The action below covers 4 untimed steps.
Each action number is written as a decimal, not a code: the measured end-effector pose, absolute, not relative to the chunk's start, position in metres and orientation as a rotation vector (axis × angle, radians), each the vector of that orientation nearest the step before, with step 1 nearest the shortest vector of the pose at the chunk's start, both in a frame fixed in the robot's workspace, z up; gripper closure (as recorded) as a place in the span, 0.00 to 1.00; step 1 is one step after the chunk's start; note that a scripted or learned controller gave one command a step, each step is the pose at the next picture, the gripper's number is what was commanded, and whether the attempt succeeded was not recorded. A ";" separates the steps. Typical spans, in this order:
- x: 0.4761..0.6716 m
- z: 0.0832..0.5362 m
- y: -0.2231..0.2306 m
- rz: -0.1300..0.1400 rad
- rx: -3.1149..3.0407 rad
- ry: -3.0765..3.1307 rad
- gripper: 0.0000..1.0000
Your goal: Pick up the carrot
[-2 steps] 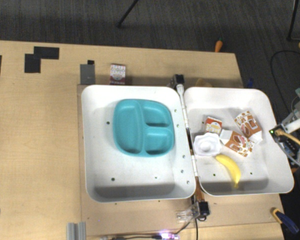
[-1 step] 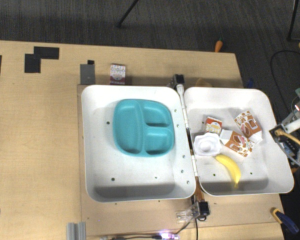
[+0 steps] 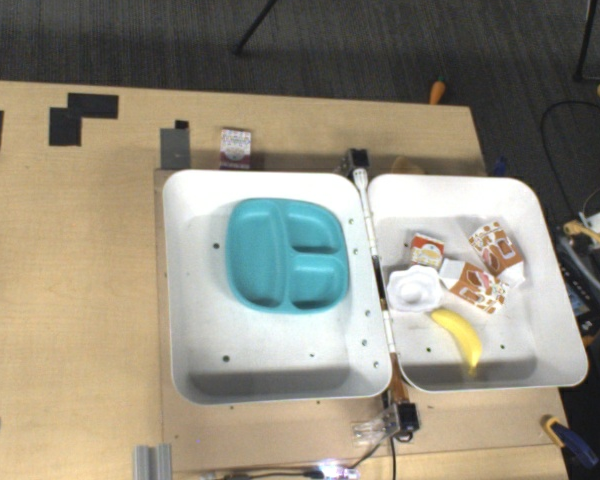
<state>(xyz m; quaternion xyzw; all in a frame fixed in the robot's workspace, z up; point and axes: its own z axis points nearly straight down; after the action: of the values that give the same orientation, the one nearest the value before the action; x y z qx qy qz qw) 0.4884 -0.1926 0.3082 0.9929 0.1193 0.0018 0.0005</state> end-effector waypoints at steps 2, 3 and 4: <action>0.488 0.307 -0.193 0.002 3.118 0.378 0.00; 0.488 0.307 -0.193 0.002 3.118 0.378 0.00; 0.488 0.307 -0.193 0.002 3.118 0.378 0.00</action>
<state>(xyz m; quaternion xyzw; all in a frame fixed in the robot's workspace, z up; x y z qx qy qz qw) 0.4882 -0.1925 0.3072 0.9927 0.1204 0.0006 0.0003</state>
